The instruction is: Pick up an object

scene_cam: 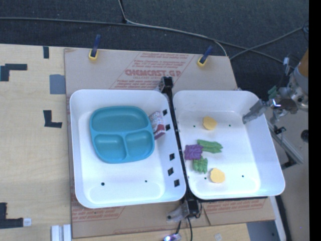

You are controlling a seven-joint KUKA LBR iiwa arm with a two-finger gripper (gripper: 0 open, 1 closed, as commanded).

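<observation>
The right bin (261,149) holds a yellow disc (209,123) near its back, a purple piece (192,151) with a green piece (210,145) beside it, a smaller green piece (200,165) and a second yellow disc (217,175) toward the front. My gripper (252,113) hangs over the right bin's far right rim, apart from all of these. The grey arm enters from the right edge of the view.
The left bin (80,149) carries a teal divided plate (122,133) and a small red-and-white container (158,124) against the dividing wall. Cardboard lies under both bins, with two yellow-and-blue clamps (94,51) at its back edge. Cables run across the dark floor behind.
</observation>
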